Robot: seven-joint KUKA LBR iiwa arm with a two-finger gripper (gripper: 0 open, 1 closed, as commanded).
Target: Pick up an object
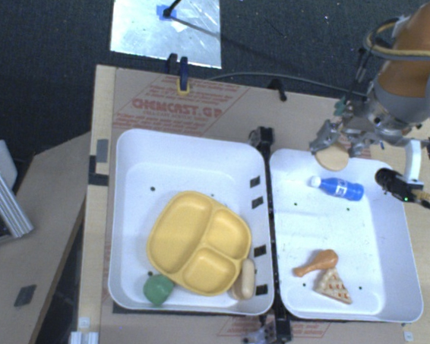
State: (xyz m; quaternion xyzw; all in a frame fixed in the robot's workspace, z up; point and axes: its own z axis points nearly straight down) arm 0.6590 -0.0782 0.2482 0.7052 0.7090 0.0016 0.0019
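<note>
The gripper [340,145] is seen above the far edge of the right bin [390,247], near its back wall. A tan round disc [332,158] is seen right at the fingertips; whether it is actually clamped between the fingers cannot be told, and how far the fingers are spread cannot be told either.

In the right bin, a blue bottle [338,188] with a white cap is laid on its side just below the disc. A drumstick [316,263] and a pizza slice [333,286] are placed near the front, touching or nearly so.

In the left bin [130,212], a yellow divided tray [198,242] is set at a tilt in the middle. A green ball [158,289] is located at the tray's front-left corner, and a tan bread roll [246,278] is wedged against its right edge by the bin wall.

Both bins are carried on a cardboard sheet [183,107] on the table [53,188].
</note>
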